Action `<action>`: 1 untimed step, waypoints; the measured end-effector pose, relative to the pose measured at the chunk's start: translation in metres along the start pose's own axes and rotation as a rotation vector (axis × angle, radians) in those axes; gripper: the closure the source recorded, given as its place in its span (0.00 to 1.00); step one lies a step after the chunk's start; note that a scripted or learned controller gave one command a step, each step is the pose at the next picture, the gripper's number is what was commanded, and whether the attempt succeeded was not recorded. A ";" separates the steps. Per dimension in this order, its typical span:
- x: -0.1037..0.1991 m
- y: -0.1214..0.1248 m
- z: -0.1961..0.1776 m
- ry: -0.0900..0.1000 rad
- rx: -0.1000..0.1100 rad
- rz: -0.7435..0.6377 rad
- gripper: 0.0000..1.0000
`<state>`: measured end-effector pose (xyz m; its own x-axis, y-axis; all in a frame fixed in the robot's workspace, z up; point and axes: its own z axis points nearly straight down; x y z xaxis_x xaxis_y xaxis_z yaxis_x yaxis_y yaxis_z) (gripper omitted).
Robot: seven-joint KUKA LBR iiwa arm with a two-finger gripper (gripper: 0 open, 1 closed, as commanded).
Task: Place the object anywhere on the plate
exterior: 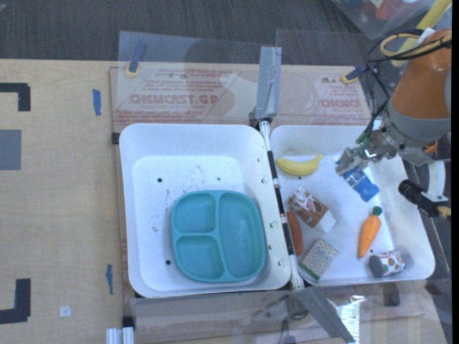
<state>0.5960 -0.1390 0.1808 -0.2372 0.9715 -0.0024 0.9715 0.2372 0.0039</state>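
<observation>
A teal divided plate (216,236) lies in the left bin (143,156), toward its front. My gripper (351,162) hangs over the back of the right bin (416,264), just right of a yellow banana (299,165). A small blue object (364,185) lies directly below and in front of the gripper tip, touching or nearly touching it; I cannot tell whether it is held. An orange carrot (368,233) lies in front of the blue object.
The right bin also holds a brown and white carton (309,209), a red-orange stick (295,233) by the divider, a green checkered box (319,258) and a grey and red spotted piece (387,264). A clear panel stands behind both bins.
</observation>
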 end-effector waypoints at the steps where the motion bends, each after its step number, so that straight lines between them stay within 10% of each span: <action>1: 0.059 0.013 -0.004 0.003 0.005 -0.069 1.00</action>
<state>0.5946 -0.0790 0.1849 -0.3033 0.9529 0.0009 0.9529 0.3033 -0.0013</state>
